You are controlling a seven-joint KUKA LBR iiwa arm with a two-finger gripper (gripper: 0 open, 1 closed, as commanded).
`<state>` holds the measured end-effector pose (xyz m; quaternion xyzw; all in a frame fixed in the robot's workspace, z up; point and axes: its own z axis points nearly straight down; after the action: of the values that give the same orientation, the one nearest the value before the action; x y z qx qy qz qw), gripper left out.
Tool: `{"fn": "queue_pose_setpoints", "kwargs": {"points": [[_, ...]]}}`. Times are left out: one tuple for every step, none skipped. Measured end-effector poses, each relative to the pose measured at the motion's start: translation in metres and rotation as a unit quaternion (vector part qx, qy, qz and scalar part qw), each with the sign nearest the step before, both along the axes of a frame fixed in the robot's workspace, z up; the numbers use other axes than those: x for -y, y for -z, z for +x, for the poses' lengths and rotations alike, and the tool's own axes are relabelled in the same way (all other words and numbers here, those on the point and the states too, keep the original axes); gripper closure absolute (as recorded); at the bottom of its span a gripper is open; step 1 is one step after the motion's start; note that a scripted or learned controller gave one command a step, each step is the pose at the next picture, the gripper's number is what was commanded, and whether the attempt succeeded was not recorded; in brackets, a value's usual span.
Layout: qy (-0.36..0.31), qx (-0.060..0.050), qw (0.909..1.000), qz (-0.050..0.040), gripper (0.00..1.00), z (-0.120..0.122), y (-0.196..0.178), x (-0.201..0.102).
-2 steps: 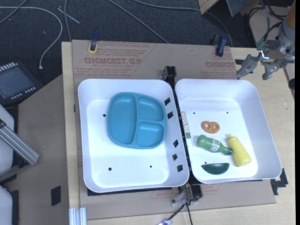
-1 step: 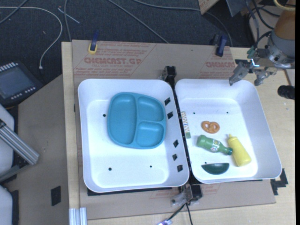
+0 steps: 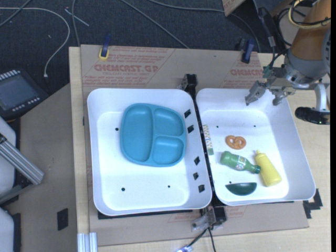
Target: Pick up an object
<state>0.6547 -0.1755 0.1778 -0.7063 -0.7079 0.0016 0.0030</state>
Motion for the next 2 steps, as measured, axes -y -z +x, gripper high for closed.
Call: {"fn": "queue_pose_setpoints", "kwargs": {"points": [[0.0, 0.001, 1.0, -0.0004, 0.0, 0.005, 0.044, -0.005], [-0.001, 0.004, 1.0, -0.001, 1.0, 0.006, 0.029, -0.005]]}}
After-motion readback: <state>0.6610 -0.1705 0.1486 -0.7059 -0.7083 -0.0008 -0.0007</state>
